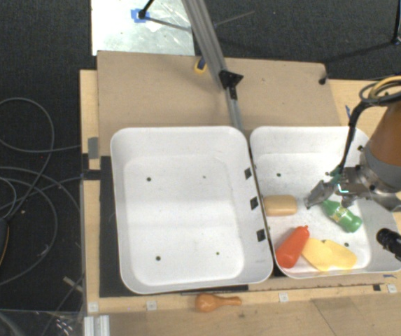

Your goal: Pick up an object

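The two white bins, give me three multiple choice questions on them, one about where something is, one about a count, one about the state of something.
1. Where does the red object lie?
A. In the left bin
B. In the right bin, near its front edge
C. On the floor

2. How many loose objects lie in the right bin?
A. One
B. Four
C. Seven

3. How is the gripper placed?
A. Low over the right bin, beside the green object
B. Over the left bin
C. Off the bench, over the floor

Answers:
1. B, it lies beside the yellow object at the front of the right bin.
2. B, the tan block, red, yellow and green objects.
3. A, it sits just above and left of the green object.
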Controlling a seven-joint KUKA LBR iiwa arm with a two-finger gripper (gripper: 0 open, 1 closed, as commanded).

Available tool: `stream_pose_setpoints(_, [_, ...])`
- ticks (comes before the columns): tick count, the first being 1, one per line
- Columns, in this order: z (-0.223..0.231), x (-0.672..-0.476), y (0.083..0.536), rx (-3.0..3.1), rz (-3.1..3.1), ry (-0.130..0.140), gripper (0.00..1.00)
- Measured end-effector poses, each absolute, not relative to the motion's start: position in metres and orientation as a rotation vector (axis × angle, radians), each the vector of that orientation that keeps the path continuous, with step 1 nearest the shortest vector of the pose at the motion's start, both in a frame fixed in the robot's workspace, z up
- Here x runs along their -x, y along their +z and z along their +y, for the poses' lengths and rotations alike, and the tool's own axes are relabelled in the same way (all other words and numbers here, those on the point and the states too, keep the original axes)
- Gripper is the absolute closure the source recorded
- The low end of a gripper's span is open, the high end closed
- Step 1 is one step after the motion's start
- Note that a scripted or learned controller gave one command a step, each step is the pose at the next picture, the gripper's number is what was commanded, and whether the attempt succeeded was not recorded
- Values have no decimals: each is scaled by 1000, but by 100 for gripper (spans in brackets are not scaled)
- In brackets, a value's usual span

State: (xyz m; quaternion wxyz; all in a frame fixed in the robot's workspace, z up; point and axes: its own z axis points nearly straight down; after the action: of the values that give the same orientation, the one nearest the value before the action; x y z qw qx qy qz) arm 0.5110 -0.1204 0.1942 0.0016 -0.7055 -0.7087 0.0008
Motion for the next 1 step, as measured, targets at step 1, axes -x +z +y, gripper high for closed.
stream_pose_setpoints(1, [-120, -512, 196, 2220, -2224, -2, 0])
